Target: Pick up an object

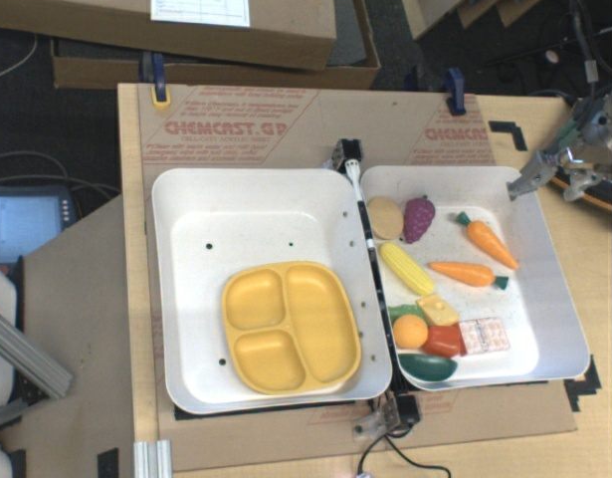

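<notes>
The claw (534,179) hangs at the far right corner of the right bin (554,297), over its rim; whether it is spread or pressed together cannot be told. Nearest it, just down and left, lie two carrots (488,240), (466,273). Further left sit a purple vegetable (418,218), a tan potato (386,217) and a corn cob (406,268). Well below the claw cluster an orange (409,333), a red piece (444,342) and a green one (428,366). Far left, a yellow divided tray (289,325) rests in the left bin (186,267).
</notes>
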Available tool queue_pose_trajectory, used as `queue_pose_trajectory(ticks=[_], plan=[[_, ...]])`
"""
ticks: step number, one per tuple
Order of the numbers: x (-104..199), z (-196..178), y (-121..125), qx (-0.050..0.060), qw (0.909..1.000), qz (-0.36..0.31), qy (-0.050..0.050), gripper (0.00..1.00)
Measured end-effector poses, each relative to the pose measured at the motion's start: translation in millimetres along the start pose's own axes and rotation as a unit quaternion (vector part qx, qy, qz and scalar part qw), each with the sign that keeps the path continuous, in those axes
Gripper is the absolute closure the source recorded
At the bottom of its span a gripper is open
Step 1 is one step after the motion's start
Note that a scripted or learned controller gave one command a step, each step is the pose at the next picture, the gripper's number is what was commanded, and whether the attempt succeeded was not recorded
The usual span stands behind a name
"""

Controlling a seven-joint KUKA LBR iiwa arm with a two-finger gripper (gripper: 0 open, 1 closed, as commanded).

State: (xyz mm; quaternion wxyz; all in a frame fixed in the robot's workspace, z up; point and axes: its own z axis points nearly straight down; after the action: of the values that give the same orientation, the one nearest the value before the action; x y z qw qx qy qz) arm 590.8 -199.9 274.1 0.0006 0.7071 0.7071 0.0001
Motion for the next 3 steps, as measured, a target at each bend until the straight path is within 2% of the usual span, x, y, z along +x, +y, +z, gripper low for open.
queue_pose_trajectory(ticks=[1, 2, 3], plan=[[54.3, 104.8, 4.0, 0.005, 1.0, -0.002, 0.003, 0.0], [69.9, 172.3, -42.5, -0.009, 1.0, 0.0, -0.002, 0.0], [109.5, 188.4, 61.6, 0.0, 1.0, -0.005, -0.002, 0.0]])
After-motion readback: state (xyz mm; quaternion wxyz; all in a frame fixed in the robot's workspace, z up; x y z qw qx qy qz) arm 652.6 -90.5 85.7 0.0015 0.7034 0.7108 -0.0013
